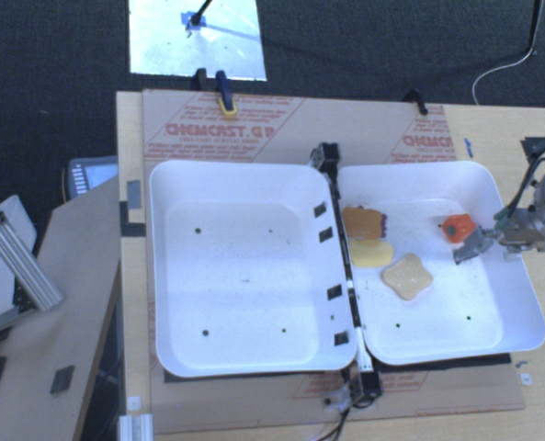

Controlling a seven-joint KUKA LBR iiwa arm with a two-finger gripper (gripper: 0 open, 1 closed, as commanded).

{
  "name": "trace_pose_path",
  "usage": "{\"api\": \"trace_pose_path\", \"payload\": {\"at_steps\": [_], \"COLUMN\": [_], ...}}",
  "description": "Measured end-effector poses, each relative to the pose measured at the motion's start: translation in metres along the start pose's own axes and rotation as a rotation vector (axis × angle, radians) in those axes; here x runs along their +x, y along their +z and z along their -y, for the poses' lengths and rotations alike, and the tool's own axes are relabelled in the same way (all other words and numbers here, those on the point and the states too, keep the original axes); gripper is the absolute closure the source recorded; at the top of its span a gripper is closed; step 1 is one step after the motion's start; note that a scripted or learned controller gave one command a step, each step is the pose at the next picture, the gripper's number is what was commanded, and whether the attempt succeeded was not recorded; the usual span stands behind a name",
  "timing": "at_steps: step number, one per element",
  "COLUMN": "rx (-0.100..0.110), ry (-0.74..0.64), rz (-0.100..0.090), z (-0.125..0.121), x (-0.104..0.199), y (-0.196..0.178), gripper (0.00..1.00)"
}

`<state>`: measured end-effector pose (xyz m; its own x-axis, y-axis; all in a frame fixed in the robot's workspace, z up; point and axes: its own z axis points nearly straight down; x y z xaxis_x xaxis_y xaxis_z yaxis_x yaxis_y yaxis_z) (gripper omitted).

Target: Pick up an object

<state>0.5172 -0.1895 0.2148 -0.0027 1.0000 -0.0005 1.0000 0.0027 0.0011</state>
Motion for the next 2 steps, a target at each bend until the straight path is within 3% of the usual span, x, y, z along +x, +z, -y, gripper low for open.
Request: {"api": "trace_pose_path", "payload": {"at_steps": [1, 2], "rx": [-0.024, -0.007], "ry": [-0.008, -0.007], "rz": [0.006, 0.003], "z": [-0.0877, -0.0838], "x": [0.0269, 0.0248], "y": [-0.1748, -0.1754], "gripper": [0.0, 1.0]}}
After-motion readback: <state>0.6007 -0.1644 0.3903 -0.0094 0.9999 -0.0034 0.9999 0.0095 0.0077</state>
